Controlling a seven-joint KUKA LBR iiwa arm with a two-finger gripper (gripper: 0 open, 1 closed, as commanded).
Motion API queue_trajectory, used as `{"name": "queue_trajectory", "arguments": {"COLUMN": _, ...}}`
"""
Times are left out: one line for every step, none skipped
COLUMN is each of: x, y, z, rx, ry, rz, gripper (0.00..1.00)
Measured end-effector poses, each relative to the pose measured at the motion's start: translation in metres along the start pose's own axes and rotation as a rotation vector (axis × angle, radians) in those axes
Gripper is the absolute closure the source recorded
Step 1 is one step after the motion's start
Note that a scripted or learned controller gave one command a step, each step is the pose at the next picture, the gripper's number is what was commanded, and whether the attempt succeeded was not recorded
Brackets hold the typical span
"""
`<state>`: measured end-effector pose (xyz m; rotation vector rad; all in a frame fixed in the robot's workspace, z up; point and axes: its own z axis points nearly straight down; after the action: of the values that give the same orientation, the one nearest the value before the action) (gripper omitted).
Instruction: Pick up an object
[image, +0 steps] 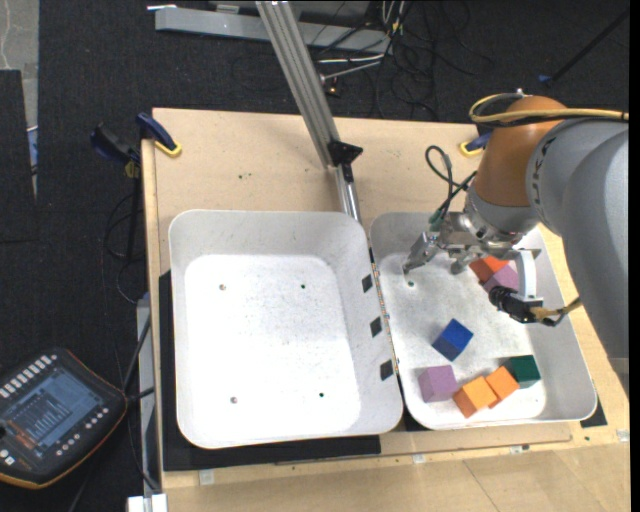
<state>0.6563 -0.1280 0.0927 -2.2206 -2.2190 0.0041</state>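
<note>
Camera view: end effector (432, 250) low over upper left of right bin (570, 400), grip state cannot tell. Grey arm (570, 170) with orange band (515, 150) entering from right. Blue cube (453, 338) mid-bin, well apart from end effector. Purple block (436, 382) below it, orange block (476, 392) just beside, green block (522, 372) near. Red-orange and pink blocks (494, 271) under wrist, partly hidden. Left bin (190, 330) alongside on table (250, 160). Pendant (50, 412) at bottom left.
</note>
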Motion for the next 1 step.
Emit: {"name": "queue_trajectory", "arguments": {"x": -0.0002, "y": 0.0018, "z": -0.0137, "rx": -0.007, "ry": -0.001, "rz": 0.0, "gripper": 1.0}}
